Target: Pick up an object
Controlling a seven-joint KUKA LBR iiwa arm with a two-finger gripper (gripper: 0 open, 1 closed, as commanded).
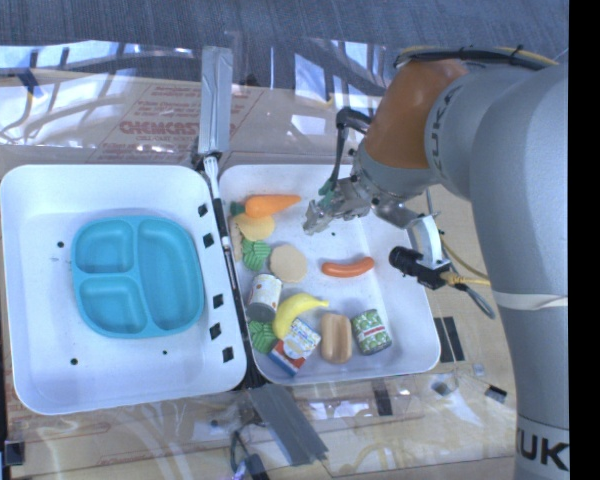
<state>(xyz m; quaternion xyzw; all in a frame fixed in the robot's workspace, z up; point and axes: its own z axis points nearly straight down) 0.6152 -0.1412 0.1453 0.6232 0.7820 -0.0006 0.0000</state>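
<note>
I see the hand [318, 216] above the right bin [412, 318], beside the carrot [271, 205]; grip state unclear.

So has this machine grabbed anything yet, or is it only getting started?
Nothing looks picked up yet. The hand hangs over the right bin, near the carrot, with no item visible in it. The sausage, banana and green can all lie in that bin. The left bin holds a blue divided tray. Left to do: come down on one item, grip it and lift.
</note>
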